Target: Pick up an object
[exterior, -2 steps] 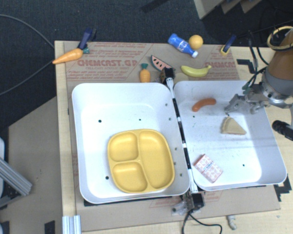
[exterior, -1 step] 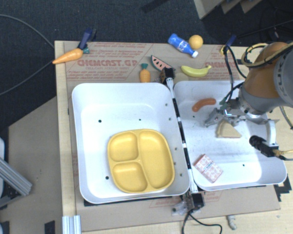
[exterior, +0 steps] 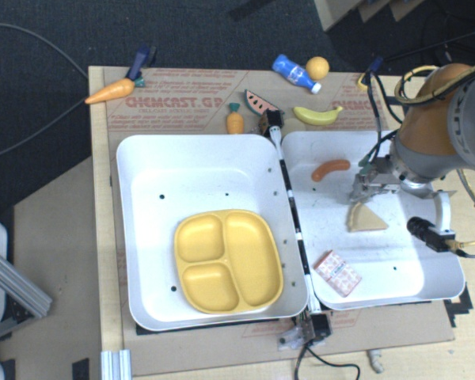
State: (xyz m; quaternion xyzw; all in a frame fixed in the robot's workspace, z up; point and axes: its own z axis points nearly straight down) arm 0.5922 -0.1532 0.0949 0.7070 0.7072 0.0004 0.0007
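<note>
Hand [exterior: 370, 190] hangs low in the right bin [exterior: 427, 279] just above the tan wedge [exterior: 367, 218], grip state unclear

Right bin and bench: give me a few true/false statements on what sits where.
1. The yellow divided plate lies in the left bin. True.
2. The sausage lies in the left bin. False: it lies in the right bin, near its back wall.
3. The banana lies outside both bins, on the bench behind them. True.
4. The end effector hangs over the yellow plate. False: it hangs over the right bin, just above the tan wedge.
5. The carrot lies in the right bin. False: it lies at the bench's back left corner.
</note>
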